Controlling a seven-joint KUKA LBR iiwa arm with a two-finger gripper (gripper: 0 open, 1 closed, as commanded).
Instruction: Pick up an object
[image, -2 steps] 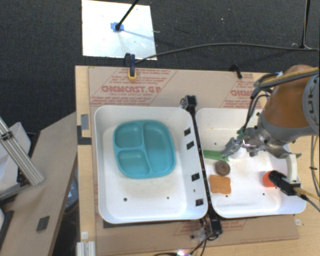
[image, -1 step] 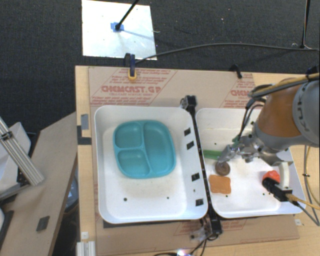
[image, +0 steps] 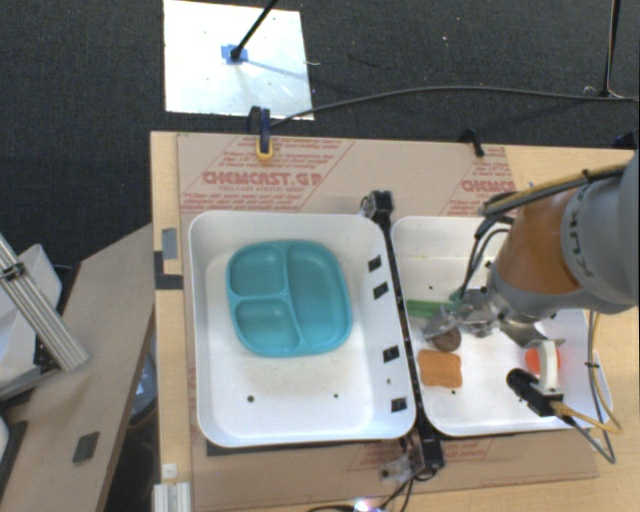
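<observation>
Grey arm with orange band (image: 560, 245) cut off at right edge; claw (image: 447, 325) fingers too small to read, covering part of a green object (image: 425, 308) and a brown round object (image: 445, 343).

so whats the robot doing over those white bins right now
The grey and orange arm reaches into the right bin, its end effector low over a green item and a brown one, just above an orange block. Nothing is visibly lifted. A teal divided tray sits in the left bin.

Glossy teal plastic tray (image: 289, 298), smooth white plastic bins (image: 300, 425), matt brown cardboard backing (image: 330, 170)
</observation>
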